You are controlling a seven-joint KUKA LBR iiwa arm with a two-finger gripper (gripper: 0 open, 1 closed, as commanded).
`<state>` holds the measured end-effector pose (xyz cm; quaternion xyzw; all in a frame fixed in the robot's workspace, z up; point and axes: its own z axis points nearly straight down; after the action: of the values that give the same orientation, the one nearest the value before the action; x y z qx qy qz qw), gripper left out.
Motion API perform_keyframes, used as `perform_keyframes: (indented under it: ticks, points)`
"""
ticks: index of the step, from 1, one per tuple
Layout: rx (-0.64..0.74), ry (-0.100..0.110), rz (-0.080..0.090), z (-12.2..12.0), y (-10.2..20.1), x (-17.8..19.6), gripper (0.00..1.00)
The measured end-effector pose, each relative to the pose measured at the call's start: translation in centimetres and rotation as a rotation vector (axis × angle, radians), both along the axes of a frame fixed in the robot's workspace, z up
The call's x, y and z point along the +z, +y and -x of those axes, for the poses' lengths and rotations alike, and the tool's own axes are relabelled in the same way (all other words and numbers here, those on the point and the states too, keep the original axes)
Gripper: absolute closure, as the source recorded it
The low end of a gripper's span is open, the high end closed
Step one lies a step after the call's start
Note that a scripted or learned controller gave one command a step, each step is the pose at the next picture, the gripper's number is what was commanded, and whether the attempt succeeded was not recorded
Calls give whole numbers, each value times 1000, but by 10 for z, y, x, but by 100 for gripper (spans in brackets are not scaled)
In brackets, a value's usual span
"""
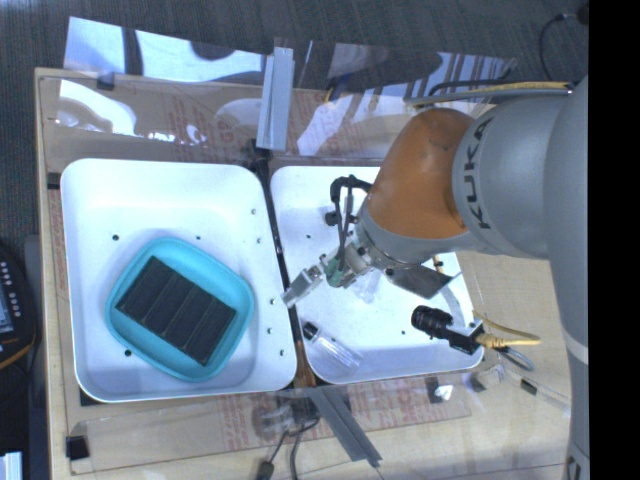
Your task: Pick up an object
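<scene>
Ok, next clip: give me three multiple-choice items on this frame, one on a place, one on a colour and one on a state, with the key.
1. Where does the blue tray sit?
A. on the bench in front of the bins
B. in the left bin
C. on top of the arm

2. What colour is the ribbed slab inside the tray?
A. red
B. yellow
C. dark grey

3. How is the small clear tube in the right bin placed?
A. lying flat on the bin floor
B. standing upright
C. leaning on the blue tray

Key:
1 B, the white walls of the left bin surround the tray.
2 C, the slab looks dark grey against the blue.
3 A, the tube's whole length rests on the floor near the front wall.
</scene>
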<state>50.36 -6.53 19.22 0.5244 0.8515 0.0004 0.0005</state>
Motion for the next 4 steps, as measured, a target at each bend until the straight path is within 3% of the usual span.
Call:
perform_keyframes:
  ticks: [1, 2, 3, 4]
  points:
    - [-30, 1, 0, 26, 12, 69, 0]
    - [-24, 6, 0, 28, 78, -2, 0]
    - [-199, 3, 1, 4, 66, 10, 0]
    - [-184, 6, 1, 27, 56, -1, 0]
